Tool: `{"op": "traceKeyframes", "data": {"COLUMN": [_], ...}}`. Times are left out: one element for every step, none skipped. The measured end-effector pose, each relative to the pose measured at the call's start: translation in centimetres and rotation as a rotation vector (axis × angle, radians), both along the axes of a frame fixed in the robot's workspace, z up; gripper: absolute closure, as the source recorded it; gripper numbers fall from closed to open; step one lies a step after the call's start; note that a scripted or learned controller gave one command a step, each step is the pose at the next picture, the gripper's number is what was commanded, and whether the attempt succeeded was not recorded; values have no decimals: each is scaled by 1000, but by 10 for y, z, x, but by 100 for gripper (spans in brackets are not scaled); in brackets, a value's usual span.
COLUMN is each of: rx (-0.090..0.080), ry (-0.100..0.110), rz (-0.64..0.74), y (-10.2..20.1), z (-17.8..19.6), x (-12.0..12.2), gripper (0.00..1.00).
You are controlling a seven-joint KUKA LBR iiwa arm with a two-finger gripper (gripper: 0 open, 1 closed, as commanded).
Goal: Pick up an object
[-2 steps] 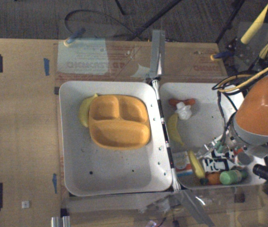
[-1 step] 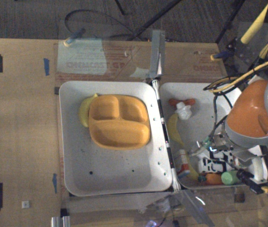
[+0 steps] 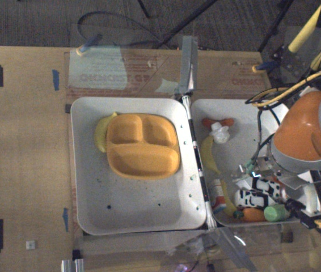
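My gripper [image 3: 258,174] hangs low over the right bin [image 3: 234,111], under the arm's orange band [image 3: 303,134]. Just below it lies a black-and-white patterned object [image 3: 258,197]. An orange item [image 3: 253,214] and a green item [image 3: 275,212] sit beside that, near the bin's front wall. A yellow banana [image 3: 207,154] lies along the bin's left side, with a white and red bottle-like toy [image 3: 219,130] behind it. A red and yellow item [image 3: 219,193] rests by the front left corner. The arm hides the bin's right part.
The left bin [image 3: 132,208] holds an orange divided plate [image 3: 143,146] with a yellow object [image 3: 101,134] poking out from its left edge. A metal divider [image 3: 193,152] separates the bins. Cables [image 3: 279,98] hang by the arm.
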State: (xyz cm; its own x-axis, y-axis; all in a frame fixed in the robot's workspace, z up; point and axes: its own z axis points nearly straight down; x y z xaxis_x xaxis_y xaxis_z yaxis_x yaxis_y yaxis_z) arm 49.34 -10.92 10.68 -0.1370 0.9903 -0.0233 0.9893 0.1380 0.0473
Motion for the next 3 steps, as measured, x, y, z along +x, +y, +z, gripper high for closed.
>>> {"op": "traceKeyframes", "data": {"rx": [18,19,13], "ry": [48,52,46], "rz": [-65,-104,69], "y": [60,28,-24], "z": [102,78,166], "x": [86,89,56], "gripper": [100,100,100]}}
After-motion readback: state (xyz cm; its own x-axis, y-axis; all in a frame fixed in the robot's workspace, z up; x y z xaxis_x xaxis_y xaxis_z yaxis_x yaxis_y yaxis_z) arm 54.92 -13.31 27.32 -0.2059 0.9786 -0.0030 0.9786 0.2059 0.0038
